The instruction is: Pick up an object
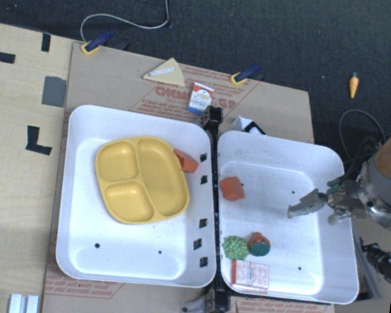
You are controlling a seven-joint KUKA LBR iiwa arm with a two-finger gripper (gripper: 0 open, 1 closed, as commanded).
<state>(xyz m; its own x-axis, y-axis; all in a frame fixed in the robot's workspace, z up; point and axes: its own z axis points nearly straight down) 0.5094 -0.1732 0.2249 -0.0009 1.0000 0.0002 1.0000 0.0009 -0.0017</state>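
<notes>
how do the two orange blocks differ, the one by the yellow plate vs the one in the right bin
The orange block in the left bin sits against the yellow plate; the orange block in the right bin stands free. The left one looks smaller and flatter, the right one chunkier. Both are orange and lie near the divider.

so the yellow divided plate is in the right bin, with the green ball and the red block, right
Not quite: the camera view shows the yellow divided plate in the left bin. The green ball and the red block do lie in the right bin.
</notes>
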